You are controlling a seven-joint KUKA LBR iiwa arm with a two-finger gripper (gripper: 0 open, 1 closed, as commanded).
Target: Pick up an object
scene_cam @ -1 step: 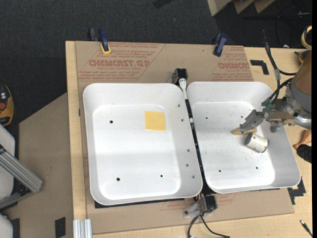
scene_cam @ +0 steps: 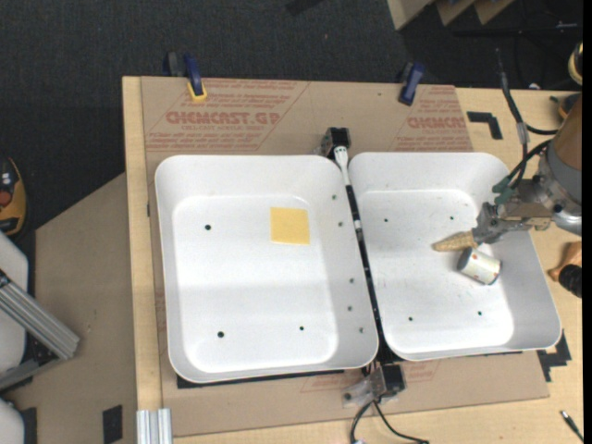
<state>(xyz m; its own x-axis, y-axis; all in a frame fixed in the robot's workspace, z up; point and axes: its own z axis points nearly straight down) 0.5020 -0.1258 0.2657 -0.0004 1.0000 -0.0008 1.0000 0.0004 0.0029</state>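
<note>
**Gripper low over the right bin, beside a cone and a small cylinder**

Where the view comes nearest, at the bottom edge, a black clamp with trailing cables [scene_cam: 379, 387] sits at the seam between the two bins, on the brown board that covers the tabletop [scene_cam: 139, 248]. Just beyond it lie the bins themselves, touching along a dark strip. The left bin [scene_cam: 176, 340] holds a flat yellow square [scene_cam: 289, 226], lying alone in the upper middle of its floor, well apart from every wall.

The right bin [scene_cam: 518, 331] holds two things toward its right side. A small white cylinder [scene_cam: 480, 265] lies on its side, and just above and to its left a tan cone [scene_cam: 454, 242] lies with its point aimed left. The two sit just beside each other; whether they touch is hard to tell.

The gripper [scene_cam: 487, 229] reaches in from the right, low over the bin, its tip at the wide end of the cone and just above the cylinder. Whether its fingers are apart or together I cannot tell, and nothing can be seen held between them.

Farther back, another black clamp [scene_cam: 335, 141] marks the far end of the seam, and two blue clips [scene_cam: 192, 70] pin the board's far edge.
</note>
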